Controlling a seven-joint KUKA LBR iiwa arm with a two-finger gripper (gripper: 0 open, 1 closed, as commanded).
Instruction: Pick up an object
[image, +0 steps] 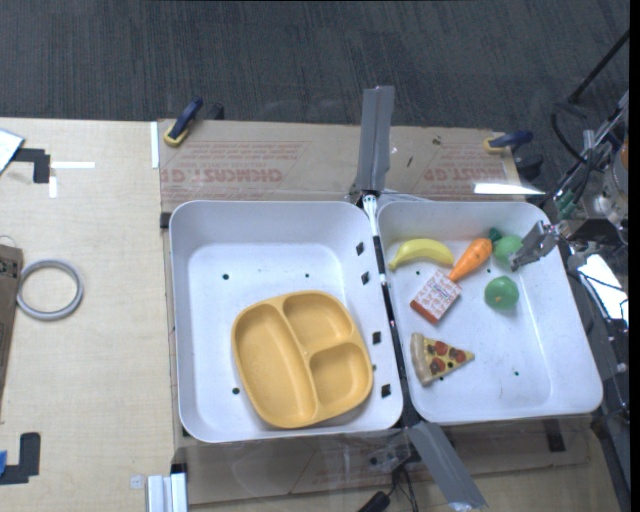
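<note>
**Desk:** What's in the bins?

**Me:** I see the right bin (560, 390) holding five toys. A banana (420, 251) lies near the far left corner, long axis roughly left to right, ends curving down toward the near side. Just right of it is a carrot (471, 258), tilted, its narrow orange tip pointing near-left and its green top pointing far-right, up against another green piece (507, 245). A green ball (501, 292) sits below that. A small red-and-white box (436, 297) rests near the carrot's tip, turned on a diagonal. A pizza slice (438, 357) lies closer to me, point aimed right, crust toward the divider.

**Desk:** And the left bin (200, 300)?

**Me:** A yellow divided plate (302, 356), set at a slant.

**Desk:** The gripper?

**Me:** The gripper (527, 252) is at the right bin's far right side, just beside the green piece. I cannot tell how wide it stands; nothing shows between its parts.
</note>
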